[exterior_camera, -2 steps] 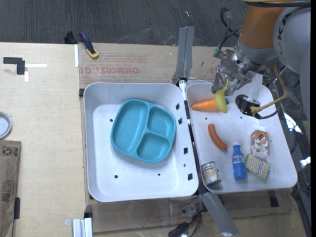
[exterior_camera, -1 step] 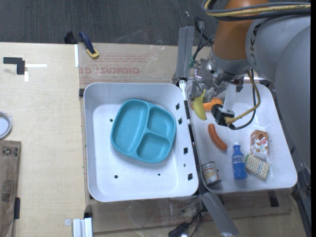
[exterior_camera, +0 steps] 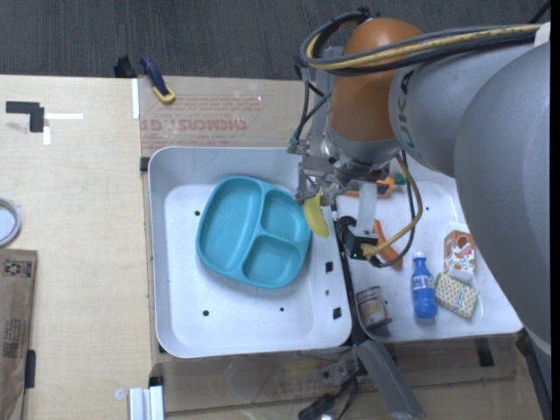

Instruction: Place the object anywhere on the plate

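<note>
The scene is evenly and brightly lit from above, with no hard shadows. The white bin point(exterior_camera: 175, 322) reads slightly bluish, and the plate point(exterior_camera: 241, 234) casts only a thin soft shadow along its lower edge. The arm point(exterior_camera: 490, 147), close to the lens, looks soft and slightly blurred. A faint sheen lies on its orange band point(exterior_camera: 372, 86). The dark floor point(exterior_camera: 175, 16) shows fine grain.

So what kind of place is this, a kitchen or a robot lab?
Most likely a robot lab or test bench, not a kitchen. A big grey arm with cables reaches over two white bins, one holding a blue divided plate, the other toy-like groceries such as a small blue bottle.
</note>
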`<state>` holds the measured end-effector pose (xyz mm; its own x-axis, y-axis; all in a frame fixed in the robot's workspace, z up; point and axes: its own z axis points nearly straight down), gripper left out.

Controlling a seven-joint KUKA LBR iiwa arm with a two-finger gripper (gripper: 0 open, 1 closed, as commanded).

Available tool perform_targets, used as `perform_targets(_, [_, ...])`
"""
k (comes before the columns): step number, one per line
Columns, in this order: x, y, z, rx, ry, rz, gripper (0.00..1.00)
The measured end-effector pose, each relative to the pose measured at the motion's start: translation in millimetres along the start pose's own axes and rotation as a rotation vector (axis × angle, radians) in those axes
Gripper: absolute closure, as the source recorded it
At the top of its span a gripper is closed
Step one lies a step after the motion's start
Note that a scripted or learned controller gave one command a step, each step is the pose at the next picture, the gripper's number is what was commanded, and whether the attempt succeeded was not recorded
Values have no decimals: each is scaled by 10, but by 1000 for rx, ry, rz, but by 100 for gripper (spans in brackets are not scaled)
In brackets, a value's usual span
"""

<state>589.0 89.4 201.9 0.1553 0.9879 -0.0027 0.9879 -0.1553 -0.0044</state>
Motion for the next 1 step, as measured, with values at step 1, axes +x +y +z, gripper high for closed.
perform_targets(1, [-4, 2, -2, 0, 0, 0, 0])
